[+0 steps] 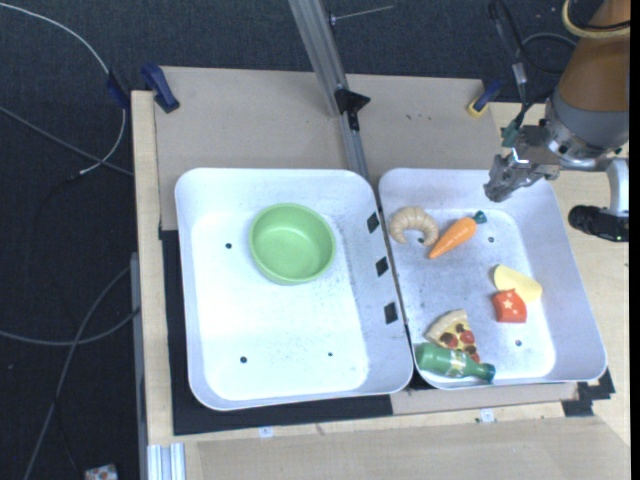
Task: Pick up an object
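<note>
Nearest the viewer, at the front edge of the right bin (575, 298), a green toy bottle (455, 362) lay on its side, half over the bin's front lip. Touching it on the far side was a pizza slice (453, 330). A little farther back and to the right sat a red block (510, 307) pressed against a yellow wedge (517, 281). Farther still, near the middle of the bin, an orange carrot (453, 236) lay at a slant, its leafy green tip pointing to the far right, and a tan croissant (413, 223) curled just to its left, almost touching it.

The left bin (215, 298) held a green bowl (291, 242), standing upright in its far half.

At the far right corner of the right bin hung the gripper (503, 185), above the bin's rim and apart from every toy. Whether its fingers were wide or narrow could not be told; they were too small and dark. It held nothing.

The step in hand looked like the approach, with no object yet chosen. The carrot was closest to the tool and seemed the fair target. To grasp it well, the fingers would likely need to straddle its narrow width, across the slant rather than along it, and descend clear of the croissant. The bottle, overhanging the lip, looked the riskiest choice.
</note>
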Motion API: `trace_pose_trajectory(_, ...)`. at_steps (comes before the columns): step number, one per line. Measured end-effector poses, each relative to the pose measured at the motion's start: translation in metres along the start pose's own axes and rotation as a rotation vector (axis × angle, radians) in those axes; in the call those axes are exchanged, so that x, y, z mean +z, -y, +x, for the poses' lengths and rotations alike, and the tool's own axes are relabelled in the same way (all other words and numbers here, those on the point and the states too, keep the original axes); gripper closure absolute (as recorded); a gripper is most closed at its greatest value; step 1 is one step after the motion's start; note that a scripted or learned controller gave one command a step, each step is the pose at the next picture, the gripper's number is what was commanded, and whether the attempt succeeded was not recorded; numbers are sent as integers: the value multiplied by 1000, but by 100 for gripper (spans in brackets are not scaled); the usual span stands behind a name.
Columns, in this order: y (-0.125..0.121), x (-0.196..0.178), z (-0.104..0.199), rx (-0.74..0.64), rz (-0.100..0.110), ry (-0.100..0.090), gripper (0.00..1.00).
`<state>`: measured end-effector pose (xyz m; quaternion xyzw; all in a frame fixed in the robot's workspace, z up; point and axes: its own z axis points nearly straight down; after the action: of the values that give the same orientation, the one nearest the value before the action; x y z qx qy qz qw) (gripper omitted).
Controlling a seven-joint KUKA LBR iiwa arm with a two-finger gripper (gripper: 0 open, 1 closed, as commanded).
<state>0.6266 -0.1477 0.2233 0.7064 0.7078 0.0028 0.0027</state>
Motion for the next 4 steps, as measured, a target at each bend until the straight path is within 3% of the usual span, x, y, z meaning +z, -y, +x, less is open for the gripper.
trace_pose_trajectory(1,-2,-36,1,0,-1,1,100)
trace_pose_trajectory(2,13,-25,56,-4,18,-7,100)
trace_pose_trajectory(4,56,-35,159,-4,21,-6,100)
